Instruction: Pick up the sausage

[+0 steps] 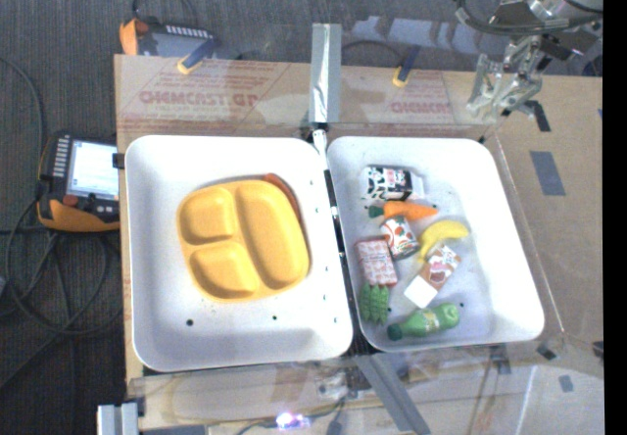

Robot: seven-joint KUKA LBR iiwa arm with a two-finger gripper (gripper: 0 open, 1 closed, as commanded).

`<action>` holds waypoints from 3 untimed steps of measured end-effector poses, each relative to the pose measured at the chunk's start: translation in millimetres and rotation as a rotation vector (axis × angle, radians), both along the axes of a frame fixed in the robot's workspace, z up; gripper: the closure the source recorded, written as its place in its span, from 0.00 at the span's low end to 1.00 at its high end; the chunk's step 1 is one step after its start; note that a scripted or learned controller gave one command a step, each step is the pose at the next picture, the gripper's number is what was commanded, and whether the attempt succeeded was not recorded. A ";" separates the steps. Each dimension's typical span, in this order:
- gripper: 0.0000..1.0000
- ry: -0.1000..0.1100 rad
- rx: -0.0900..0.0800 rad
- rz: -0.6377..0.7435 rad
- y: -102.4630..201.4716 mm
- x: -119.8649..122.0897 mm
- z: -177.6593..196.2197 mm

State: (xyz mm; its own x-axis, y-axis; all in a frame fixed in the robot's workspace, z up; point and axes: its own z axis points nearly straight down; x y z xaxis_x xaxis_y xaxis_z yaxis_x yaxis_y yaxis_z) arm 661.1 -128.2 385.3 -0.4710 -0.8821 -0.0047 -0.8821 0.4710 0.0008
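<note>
In the left bin [157, 325] a yellow divided plate [243, 237] lies flat. From under its far right edge a thin reddish-brown strip pokes out, which looks like the sausage [282, 186]; most of it is hidden by the plate. My gripper [504, 96] hangs well outside the bins, above the cardboard past the right bin's far right corner. Its fingers stand apart, pointing down, with nothing between them.
The right bin [509, 257] holds a cow-print carton [389, 182], a carrot [411, 211], a banana [443, 232], a red can [400, 235], a pink packet [376, 261], a green bottle [426, 321] and other small items. A metal divider [324, 75] stands behind the bins.
</note>
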 end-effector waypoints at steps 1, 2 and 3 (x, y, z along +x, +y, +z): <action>1.00 0.001 0.002 -0.011 10.5 -25.0 4.9; 1.00 0.003 0.001 0.105 5.1 -76.2 -103.4; 1.00 0.000 0.001 0.268 68.7 -59.2 -47.7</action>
